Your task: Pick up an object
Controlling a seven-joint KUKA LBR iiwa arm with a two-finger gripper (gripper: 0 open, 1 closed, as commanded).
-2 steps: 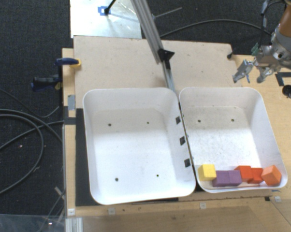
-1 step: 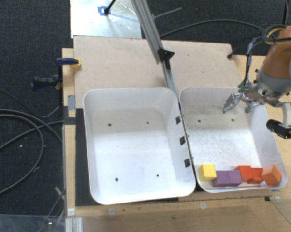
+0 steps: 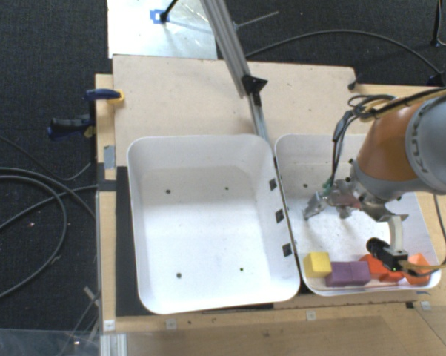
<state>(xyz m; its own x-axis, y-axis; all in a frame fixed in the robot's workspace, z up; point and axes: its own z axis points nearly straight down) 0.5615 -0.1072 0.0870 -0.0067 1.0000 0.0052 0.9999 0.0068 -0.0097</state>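
Note:
My gripper (image 3: 329,208) hangs over the middle of the right bin (image 3: 303,160), its two grey fingers spread apart and open with nothing between them. Along the bin's near edge lie a yellow block (image 3: 318,263), a purple block (image 3: 347,274) and an orange piece (image 3: 418,262). A small green bit (image 3: 393,272) shows next to the orange piece. The blocks are below the gripper in the view, apart from it. The grey arm with its orange band (image 3: 386,143) comes in from the right.
The left bin (image 3: 138,199) stands beside the right one, sharing a dividing wall (image 3: 278,206). A slanted metal pole (image 3: 227,28) runs from the top down to the bins' junction. A black part with a cable (image 3: 381,251) hangs near the orange piece.

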